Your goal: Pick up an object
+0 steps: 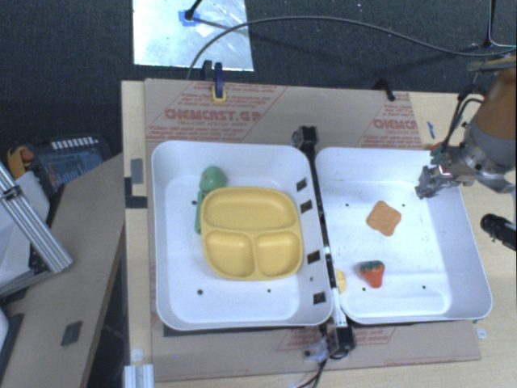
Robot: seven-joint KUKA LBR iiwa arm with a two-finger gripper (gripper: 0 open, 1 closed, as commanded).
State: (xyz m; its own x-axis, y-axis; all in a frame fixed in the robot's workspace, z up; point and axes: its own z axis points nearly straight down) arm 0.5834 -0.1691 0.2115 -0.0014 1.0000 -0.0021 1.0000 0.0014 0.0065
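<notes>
Cracker, orange, lies mid right bin; strawberry below it, near the bin's lower left. Gripper at upper right of frame, over the bin's upper right part, apart from both; cannot tell how far open. Left bin: yellow tray, green item at its upper left edge.

pincer over right bin | orange cracker near | yellow tray left bin
</notes>
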